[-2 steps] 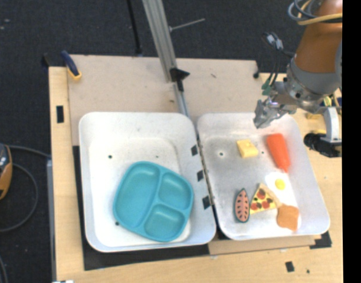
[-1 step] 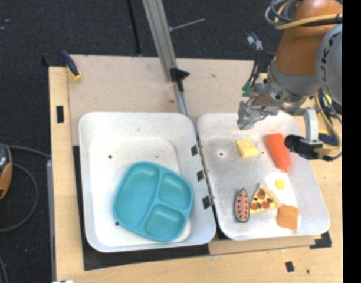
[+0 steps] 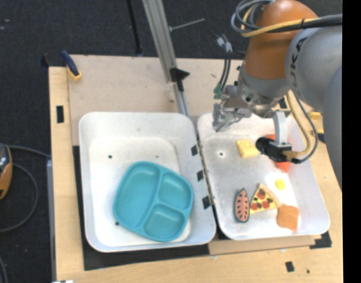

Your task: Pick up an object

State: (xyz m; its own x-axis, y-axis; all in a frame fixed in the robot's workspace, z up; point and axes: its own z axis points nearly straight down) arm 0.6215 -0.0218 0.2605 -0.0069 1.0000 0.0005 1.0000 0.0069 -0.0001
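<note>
- The gripper (image 3: 225,119) hangs over the right bin's (image 3: 227,229) far left corner, near the rim; whether it grips anything cannot be told.
- Cheese (image 3: 247,148) lies just right of it; a pizza slice (image 3: 264,200), melon slice (image 3: 241,204) and orange lump (image 3: 288,217) crowd the near right; the bin's left middle is bare.
- A teal tray (image 3: 154,200) sits in the left bin (image 3: 95,128).
- Letters on the arm (image 3: 310,46) are cut off, unreadable.

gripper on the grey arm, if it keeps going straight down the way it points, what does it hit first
Probably the bare floor of the right white bin near its top-left corner; the two-finger gripper hangs there, left of the yellow cheese-like block. Depth is unclear.
</note>
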